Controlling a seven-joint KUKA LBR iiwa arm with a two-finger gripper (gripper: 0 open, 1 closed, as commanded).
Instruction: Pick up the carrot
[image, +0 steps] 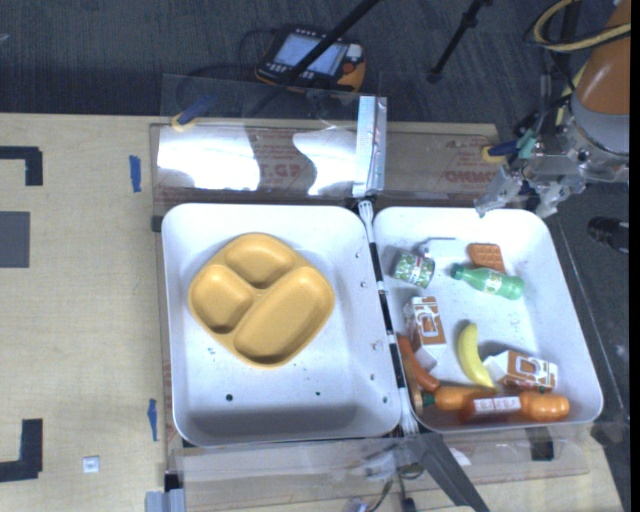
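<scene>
The carrot (416, 366), a thin orange-red tapered piece, lies slantwise against the left wall of the right bin (560, 300), near its front. My gripper (522, 203) hangs over the far right corner of that bin, well away from the carrot. Its fingers are spread, with nothing between them.
Around the carrot lie a small carton (427, 320), a banana (473, 353), an orange sausage-like pack with a white label (500, 405) and a small box (528, 372). Farther back are a green can (413, 268), a green bottle (488, 281) and an orange cracker (485, 254). The left bin (190, 400) holds a yellow divided plate (261, 297).
</scene>
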